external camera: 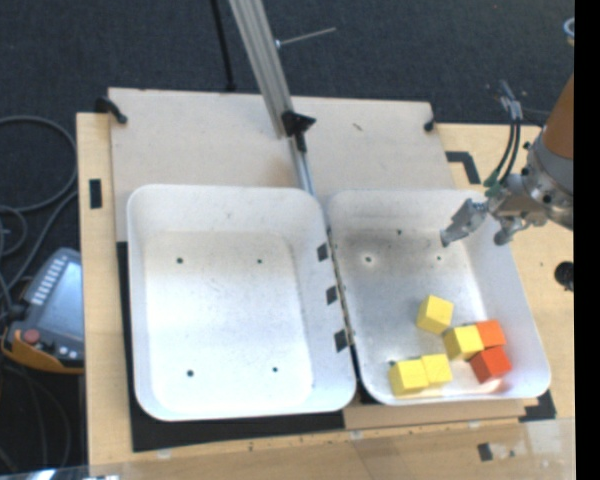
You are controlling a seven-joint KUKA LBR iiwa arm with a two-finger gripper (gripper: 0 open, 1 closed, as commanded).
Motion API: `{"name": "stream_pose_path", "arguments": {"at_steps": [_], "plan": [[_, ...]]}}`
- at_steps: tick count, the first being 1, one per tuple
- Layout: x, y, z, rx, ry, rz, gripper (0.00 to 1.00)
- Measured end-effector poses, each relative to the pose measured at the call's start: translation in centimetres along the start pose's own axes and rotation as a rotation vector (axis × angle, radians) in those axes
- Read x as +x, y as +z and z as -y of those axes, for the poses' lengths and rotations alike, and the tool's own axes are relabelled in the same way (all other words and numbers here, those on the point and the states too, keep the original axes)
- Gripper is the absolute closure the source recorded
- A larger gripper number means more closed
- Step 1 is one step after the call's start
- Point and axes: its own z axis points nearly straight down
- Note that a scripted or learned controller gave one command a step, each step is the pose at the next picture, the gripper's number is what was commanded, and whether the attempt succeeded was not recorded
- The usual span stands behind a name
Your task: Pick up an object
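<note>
A: Where is the pincer (pixel 479 224)?

B: Over the right bin (pixel 380 288), near its upper right rim. Its two fingers are spread apart with nothing between them. The arm (pixel 555 163) comes in from the right edge.

A: What lies under it?

B: Bare bin floor, speckled dark. Open floor runs left toward the divide between the bins and down to the blocks.

A: And the blocks?

B: All sit in the lower right corner, well apart from the pincer. One yellow block (pixel 435 314) sits alone, nearest the pincer, with bare floor on its left and upper sides. Below it another yellow block (pixel 463 341) touches two orange blocks (pixel 490 351) close to the right wall. A yellow pair (pixel 420 373) lies against the front rim.

A: The other side?

B: The left bin (pixel 230 298) shows bare floor from wall to wall. A metal post (pixel 265 58) slants up from the counter (pixel 210 133) behind the divide.
</note>
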Motion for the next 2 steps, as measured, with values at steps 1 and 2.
{"name": "stream_pose_path", "arguments": {"at_steps": [1,2], "plan": [[-1.5,11.2,0.1,0.008,0.003,0.001,0.0],[-0.4,17.2,3.5,-0.003,0.003,0.003,0.0]]}}
